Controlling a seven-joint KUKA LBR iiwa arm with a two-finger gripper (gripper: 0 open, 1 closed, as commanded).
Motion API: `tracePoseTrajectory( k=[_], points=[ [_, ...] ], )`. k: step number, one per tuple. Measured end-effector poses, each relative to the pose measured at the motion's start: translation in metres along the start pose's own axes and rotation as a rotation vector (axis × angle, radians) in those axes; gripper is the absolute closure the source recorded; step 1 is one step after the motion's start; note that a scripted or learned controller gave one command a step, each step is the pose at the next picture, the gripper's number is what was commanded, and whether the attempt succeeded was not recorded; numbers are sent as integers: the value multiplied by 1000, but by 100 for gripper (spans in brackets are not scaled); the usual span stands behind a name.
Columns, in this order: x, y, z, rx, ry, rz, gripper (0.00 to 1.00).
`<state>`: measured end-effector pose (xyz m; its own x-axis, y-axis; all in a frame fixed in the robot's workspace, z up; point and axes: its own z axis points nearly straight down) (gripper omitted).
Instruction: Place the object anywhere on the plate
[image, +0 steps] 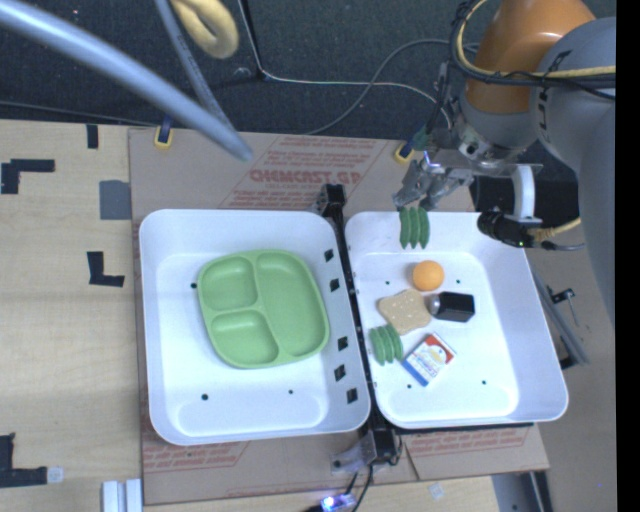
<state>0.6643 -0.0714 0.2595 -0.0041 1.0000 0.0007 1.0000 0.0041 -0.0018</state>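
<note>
Grey arm in from the right, up over the far left corner of the right bin (520, 340). Gripper (414, 203) pointing down, fingers close together, pinching the top end of a green pod (413, 230). Pod hanging straight down from the fingers, over the white floor of that bin, near the wall between the two bins. Hard to tell if lifted clear or just touching the floor.

Looks like a toy bean pod: small, long, bumpy. Most likely light, so easy to lift. Maybe soft or bendy plastic, and smooth, so could slip or swing when held by one end only. Not a thing that breaks. Better hold: across the middle, on the flat sides, with a gentle squeeze. With this end hold, best to move slowly and keep it from swinging.

Green plate (263, 307) in the left bin (160, 260), with three parts in it, nothing on them. Well apart from the pod, across the middle wall. Any part of the plate good for the drop.

Other things on the right bin floor, closer to the camera than the pod: an orange ball (428, 275), a tan slice of bread (404, 311), a black block (456, 306), a second green pod (386, 344) and a small red and white box (428, 359).
</note>
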Motion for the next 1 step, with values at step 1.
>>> tracePoseTrajectory(
  k=[1],
  points=[
    [47, -26, -1, 1, 1, -1, 100]
  ],
)
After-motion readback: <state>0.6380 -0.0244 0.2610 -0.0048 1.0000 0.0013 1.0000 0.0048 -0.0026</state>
